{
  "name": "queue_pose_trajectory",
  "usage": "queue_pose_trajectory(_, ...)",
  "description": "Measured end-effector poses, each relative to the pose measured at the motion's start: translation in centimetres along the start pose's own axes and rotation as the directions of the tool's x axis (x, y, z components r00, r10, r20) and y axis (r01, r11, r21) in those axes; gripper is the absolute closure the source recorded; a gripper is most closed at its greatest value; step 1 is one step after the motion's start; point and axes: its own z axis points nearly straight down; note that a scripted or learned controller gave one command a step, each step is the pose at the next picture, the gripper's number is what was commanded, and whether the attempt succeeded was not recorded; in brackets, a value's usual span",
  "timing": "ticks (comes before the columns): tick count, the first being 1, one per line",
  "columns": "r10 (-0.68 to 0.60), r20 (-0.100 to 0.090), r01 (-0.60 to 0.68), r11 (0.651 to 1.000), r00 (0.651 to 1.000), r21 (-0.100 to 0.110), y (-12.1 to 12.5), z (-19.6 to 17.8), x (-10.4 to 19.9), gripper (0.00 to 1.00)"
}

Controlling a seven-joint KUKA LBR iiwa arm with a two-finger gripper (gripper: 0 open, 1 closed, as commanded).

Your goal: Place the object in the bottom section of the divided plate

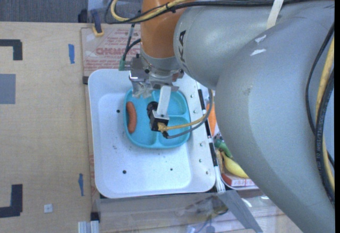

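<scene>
- One reddish-brown, sausage-shaped toy [130,117], which I take to be the task's object, lies lengthwise in a compartment of the blue plastic divided plate [175,139]. It is just beside the gripper [142,90], a little toward the view's lower left of it.
- The gripper hangs tip-down over the plate's upper edge. The wrist above blocks the view of its tips, so I cannot tell whether it is open or closed. Nothing shows as held in it.
- The sausage rests flat on the plate and apart from the gripper, so it looks free rather than carried.
- The plate sits directly beneath the gripper in the shallow white plastic bin [143,179], probably so that a straight descent lands on it.
- The sausage's compartment runs along the plate's side away from the arm. I cannot tell from this slant whether that is the "bottom" section. If it is, the placing looks done.
- A yellow banana [234,165] lies on the arm's side of the gripper, well apart from the plate and partly under the arm.
</scene>
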Motion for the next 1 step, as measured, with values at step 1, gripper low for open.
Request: queue_pose_trajectory(1, 0.000, 0.000, 0.000, 1.000, 1.000, 0.000, 0.00, -0.01, 0.01, 0.00)
